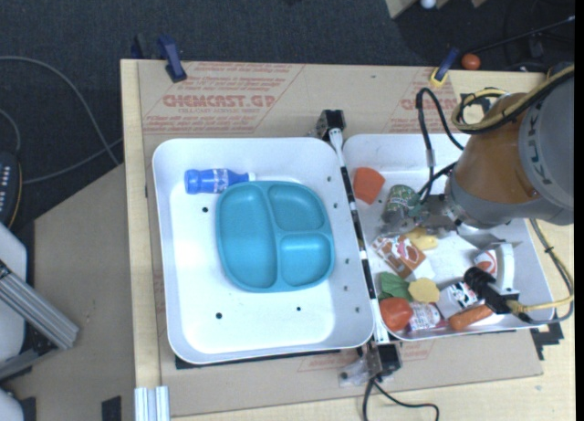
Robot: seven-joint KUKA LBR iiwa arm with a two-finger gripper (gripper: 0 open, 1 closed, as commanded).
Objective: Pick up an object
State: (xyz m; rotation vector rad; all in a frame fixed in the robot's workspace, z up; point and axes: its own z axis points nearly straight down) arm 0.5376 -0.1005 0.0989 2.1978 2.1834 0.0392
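Here, gripper [422,218] low in right bin [401,147] among small items near bin's middle, beside green can [400,200] and yellow piece [422,239]; finger state impossible to tell. Orange piece [368,184] toward far left corner. Left bin [182,255]: blue divided plate [274,235] central, blue bottle [210,180] at far edge.

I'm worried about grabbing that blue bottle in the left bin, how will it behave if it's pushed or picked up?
The bottle lies on its side against the blue tray, so a nudge would probably roll it. It looks like small plastic, likely light. Its rounded body may slip from the fingers unless gripped across the middle.
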